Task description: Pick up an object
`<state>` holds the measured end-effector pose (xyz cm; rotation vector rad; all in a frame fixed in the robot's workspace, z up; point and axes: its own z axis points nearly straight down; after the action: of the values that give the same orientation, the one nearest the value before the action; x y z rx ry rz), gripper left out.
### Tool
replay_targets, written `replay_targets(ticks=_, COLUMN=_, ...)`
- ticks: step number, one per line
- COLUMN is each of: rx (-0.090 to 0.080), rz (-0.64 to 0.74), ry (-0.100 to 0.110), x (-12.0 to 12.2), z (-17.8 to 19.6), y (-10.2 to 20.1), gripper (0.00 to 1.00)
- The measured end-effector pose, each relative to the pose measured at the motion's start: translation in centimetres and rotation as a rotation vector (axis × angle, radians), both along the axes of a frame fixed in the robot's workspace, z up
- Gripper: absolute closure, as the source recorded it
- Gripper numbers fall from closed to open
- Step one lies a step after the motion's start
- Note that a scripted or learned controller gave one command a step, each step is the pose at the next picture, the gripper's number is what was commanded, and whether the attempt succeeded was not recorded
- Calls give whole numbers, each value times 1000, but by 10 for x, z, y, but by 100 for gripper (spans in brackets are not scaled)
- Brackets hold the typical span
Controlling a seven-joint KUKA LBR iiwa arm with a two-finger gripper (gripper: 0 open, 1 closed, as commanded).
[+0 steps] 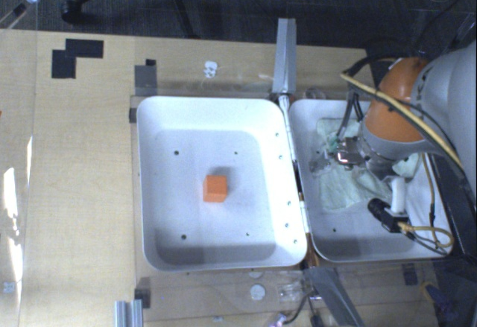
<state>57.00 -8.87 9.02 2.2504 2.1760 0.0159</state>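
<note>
A small orange cube lies near the middle of the left white bin. My gripper is low in the right bin, under the grey wrist and orange band. It is pressed down among pale green, crumpled soft items at the bin's centre. The wrist hides whatever lies directly beneath it.
A grey metal post rises behind the divide between the two bins. Black and yellow cables loop along the arm in the right bin's near right corner. Wooden bench stretches to the left.
</note>
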Motion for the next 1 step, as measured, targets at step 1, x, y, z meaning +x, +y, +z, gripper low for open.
replay_targets(ticks=1, rx=-2, rz=0, ry=-7, x=2, z=12, y=0, gripper=100)
